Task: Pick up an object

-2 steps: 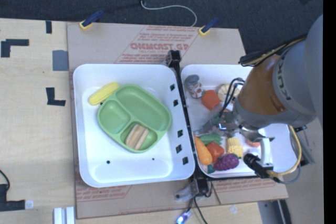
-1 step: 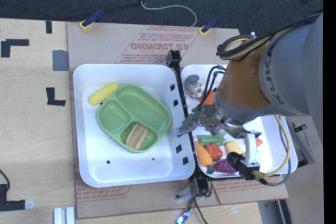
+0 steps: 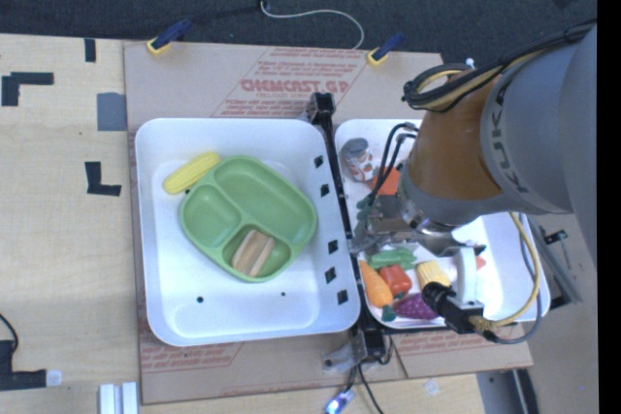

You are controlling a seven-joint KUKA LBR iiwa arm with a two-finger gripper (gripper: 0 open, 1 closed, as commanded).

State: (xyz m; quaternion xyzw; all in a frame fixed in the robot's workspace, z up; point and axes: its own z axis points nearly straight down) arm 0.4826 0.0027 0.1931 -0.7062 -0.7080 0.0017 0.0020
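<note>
- The arm reaches in from the right and hangs over the right bin, its grey body and orange band covering much of that bin
- The gripper sits low at the left side of the right bin, just beside the divider between the two bins; its own body hides the fingertips, so I cannot tell whether the jaws are released or clenched, and nothing is visibly held between them
- Below the gripper lies a cluster of toy food along the front-left part of the right bin: a green piece, an orange carrot-like piece, a red piece, a bunch of purple grapes and a small yellow piece, all touching or just beside each other
- Near the back-left corner of the right bin stands a small jar-like item with a grey top, apart from the cluster
- The left bin holds a green divided plate, set at a slant near the middle
- A tan bread-like piece lies in the plate's front compartment
- A yellow corn cob lies tilted at the plate's back-left edge, touching it
- Both bins rest on a cardboard sheet with red print, clipped at its back edge
</note>
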